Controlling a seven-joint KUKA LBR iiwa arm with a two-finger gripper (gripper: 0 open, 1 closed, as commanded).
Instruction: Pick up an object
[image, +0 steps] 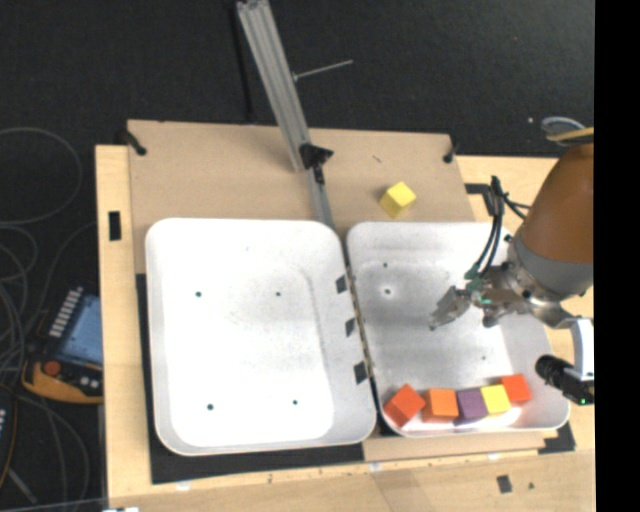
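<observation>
Several small blocks lie in a row along the near wall of the right bin (400, 250): a red-orange block (405, 404), an orange block (441, 403), a purple block (470, 404), a yellow block (496, 400) and another red-orange block (516, 389). My gripper (462, 306) hangs over the middle of the right bin, above and behind the row, its fingers open with nothing between them. It touches none of the blocks.
A yellow cube (398, 198) lies outside the bins on the brown board behind the right bin. The left bin (170, 300) stands beside the right one. A slanted metal rail (283, 90) rises from the back between the bins.
</observation>
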